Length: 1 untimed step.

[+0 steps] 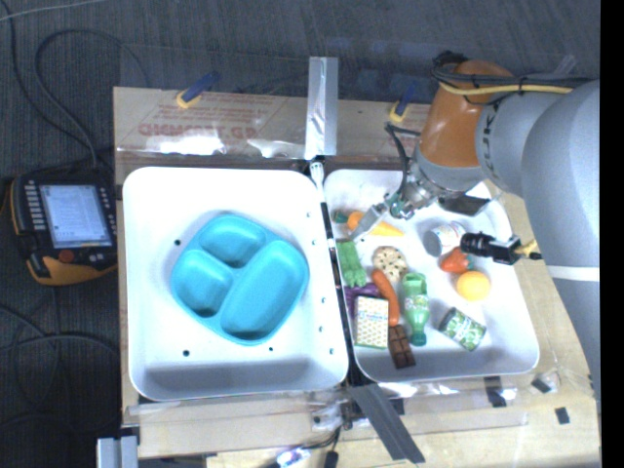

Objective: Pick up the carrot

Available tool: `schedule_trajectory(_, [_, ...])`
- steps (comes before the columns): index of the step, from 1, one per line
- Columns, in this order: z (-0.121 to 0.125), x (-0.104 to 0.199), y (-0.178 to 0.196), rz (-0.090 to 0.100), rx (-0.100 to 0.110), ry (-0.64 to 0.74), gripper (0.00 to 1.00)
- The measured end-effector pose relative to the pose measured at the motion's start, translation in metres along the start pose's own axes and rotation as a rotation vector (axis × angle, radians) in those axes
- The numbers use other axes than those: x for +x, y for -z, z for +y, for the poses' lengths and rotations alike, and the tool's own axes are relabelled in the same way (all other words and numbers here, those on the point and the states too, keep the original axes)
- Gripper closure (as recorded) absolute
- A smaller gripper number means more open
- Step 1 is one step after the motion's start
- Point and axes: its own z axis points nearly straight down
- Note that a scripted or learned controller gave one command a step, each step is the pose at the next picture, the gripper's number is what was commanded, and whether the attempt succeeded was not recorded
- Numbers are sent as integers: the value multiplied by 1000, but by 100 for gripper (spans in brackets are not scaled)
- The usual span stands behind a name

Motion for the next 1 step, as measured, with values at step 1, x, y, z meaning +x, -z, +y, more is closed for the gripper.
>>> schedule_trajectory(1, [-59, -9, 0, 4, 1, -55, 0])
